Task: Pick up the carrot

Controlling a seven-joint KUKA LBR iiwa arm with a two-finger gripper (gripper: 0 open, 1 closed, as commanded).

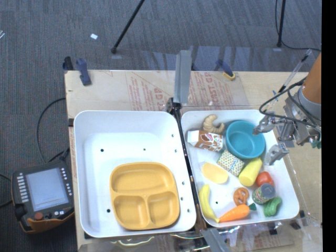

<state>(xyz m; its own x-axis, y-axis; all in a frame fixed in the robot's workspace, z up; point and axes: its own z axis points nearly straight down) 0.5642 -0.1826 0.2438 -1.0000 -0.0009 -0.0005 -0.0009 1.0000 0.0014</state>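
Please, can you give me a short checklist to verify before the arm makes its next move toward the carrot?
1. Carrot visible in the right bin, near its front edge: ok.
2. Carrot top uncovered: ok.
3. Space around carrot: not ok; the banana and pretzel lie close beside it.
4. Claw positioned over the carrot: not ok; it hangs near the blue bowl, at the bin's far side.
5. Claw carrying nothing: ok; nothing shows between its fingers.
6. Front bin wall leaving room for the claw: cannot tell.
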